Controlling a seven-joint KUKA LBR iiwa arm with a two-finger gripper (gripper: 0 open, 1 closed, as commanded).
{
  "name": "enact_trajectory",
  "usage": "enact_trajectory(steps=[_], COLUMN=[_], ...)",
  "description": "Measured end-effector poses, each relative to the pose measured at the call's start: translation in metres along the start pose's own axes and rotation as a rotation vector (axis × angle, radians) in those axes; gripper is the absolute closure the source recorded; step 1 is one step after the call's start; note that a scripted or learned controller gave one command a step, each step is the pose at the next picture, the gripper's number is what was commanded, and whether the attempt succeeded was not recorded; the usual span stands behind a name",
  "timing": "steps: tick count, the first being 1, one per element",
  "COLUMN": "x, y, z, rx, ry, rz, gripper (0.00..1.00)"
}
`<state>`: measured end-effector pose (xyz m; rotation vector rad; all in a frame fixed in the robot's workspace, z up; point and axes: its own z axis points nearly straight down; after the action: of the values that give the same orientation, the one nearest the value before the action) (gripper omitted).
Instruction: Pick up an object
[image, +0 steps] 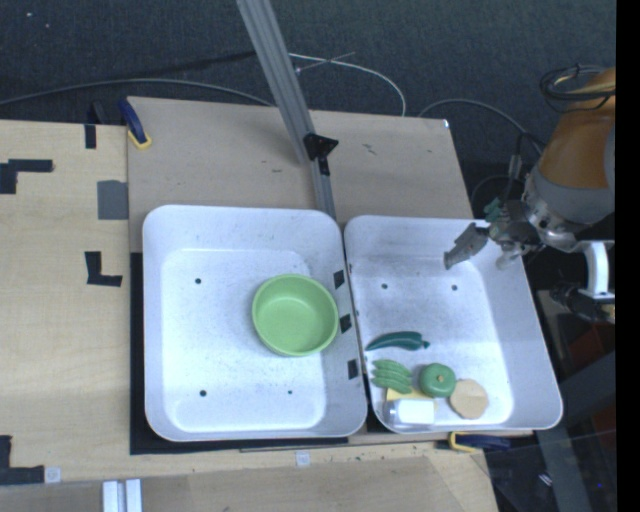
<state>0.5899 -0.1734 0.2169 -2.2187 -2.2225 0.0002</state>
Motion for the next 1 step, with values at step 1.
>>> enact_trajectory(steps=[1], x=[0.0000], y=[0.0000], z=[0.0000], rx=[0.000], ry=[0.000], rz=[-0.001], gripper=[0.00])
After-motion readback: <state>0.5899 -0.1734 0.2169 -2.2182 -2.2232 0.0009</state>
